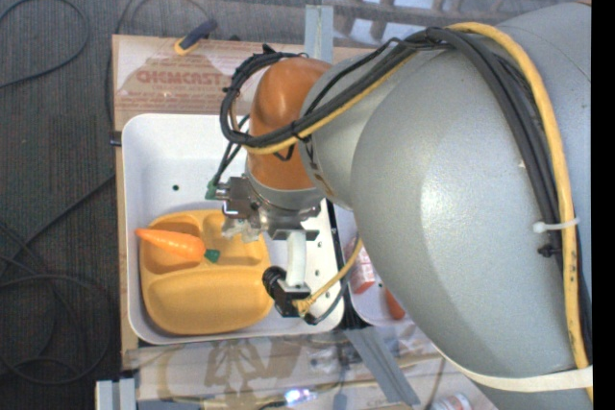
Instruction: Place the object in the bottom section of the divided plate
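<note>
A yellow divided plate [207, 298] lies in the lower part of the left white bin [159, 154]. An orange toy carrot [171, 244] with a green stem end rests in the plate's upper left section. The plate's large bottom section holds nothing that I can see. My gripper [240, 228] hangs over the plate's upper right section, just right of the carrot's green end. The wrist and orange band hide its fingers from above.
The grey arm covers most of the right bin [370, 302], where a bit of a red and orange item [394, 304] peeks out. Black and yellow cables loop around the wrist. A cardboard sheet [173, 77] lies behind the left bin.
</note>
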`<state>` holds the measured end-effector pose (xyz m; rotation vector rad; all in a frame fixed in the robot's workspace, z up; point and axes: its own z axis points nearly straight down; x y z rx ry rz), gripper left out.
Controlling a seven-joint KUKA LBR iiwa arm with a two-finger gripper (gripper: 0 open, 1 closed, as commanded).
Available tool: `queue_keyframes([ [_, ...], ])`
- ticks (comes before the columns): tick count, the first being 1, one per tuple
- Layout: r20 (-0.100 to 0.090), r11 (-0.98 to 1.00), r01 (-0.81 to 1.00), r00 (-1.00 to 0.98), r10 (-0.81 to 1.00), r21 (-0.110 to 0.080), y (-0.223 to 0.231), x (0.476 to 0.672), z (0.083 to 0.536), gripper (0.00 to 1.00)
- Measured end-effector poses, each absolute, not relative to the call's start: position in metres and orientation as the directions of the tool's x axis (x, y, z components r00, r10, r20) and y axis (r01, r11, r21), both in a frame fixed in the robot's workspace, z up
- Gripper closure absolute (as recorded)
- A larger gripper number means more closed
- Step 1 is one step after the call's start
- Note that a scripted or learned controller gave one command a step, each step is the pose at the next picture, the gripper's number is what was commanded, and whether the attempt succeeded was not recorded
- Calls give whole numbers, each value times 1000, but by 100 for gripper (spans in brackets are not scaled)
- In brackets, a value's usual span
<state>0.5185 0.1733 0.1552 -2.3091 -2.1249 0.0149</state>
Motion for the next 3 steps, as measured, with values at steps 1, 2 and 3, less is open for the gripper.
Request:
queue_keyframes([
  [1,9,-56,998,56,998,33,125,495,96,100],
  [2,-4,108,994,-108,994,-12,192,584,124,100],
  [3,-4,-80,997,80,997,-12,221,481,128,100],
])
